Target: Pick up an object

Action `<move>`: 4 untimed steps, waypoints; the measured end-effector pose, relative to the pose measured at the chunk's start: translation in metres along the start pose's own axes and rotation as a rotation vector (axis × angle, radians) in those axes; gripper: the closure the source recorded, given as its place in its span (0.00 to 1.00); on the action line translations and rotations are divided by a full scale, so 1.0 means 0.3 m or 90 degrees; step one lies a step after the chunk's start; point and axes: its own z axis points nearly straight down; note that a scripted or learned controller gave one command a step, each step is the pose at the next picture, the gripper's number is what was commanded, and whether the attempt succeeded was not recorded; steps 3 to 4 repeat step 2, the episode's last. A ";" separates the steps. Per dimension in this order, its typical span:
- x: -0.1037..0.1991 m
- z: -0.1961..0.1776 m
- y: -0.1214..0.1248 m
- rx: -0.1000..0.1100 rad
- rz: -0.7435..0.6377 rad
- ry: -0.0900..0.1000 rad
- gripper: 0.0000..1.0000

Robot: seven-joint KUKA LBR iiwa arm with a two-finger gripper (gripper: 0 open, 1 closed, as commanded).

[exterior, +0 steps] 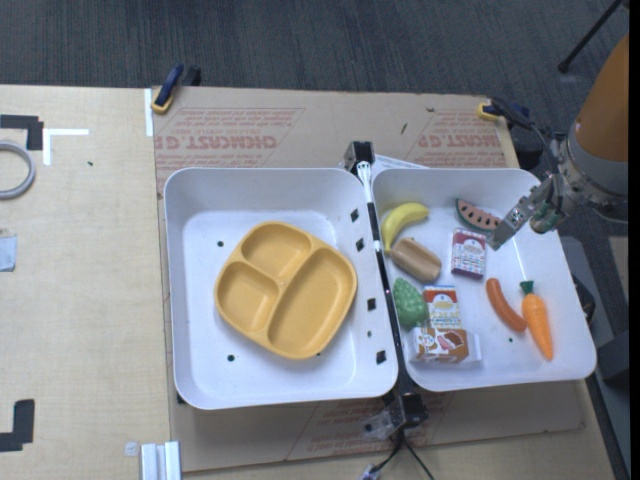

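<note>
Your arm (600, 128) comes in from the right, grey with an orange part up top. Your pincer (528, 216) hangs over the top right side of the right bin (575, 363). Its fingers look a little apart, and you can see nothing held between them. It sits just to the right of the watermelon slice (477, 213) and above the small red box (468, 252).

All the toy food is in the right bin. The banana (401, 220) lies near the top left, and the hot dog (414, 258) is just below it, touching or almost touching. Under that, by the left wall, is a green leafy thing (408, 302). Next to it stands a little carton (442, 308), and a flat food packet (446, 344) lies just below the carton. On the right side you have a sausage (505, 304) and a carrot (538, 320), lying side by side and close together. The carrot's green top points up toward your pincer.

The left bin (190, 288) holds a yellow plate (286, 288) with three parts. It sits in the middle, a bit tilted.

Both bins rest on brown cardboard (250, 133) on the counter (70, 288). A blue and yellow clamp (170, 86) grips the cardboard at the top left.
</note>
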 end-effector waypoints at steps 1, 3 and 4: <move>0.238 -0.137 -0.029 -0.001 -0.213 -0.001 1.00; 0.293 -0.324 0.035 -0.002 -0.599 -0.003 1.00; 0.293 -0.324 0.035 -0.002 -0.599 -0.003 1.00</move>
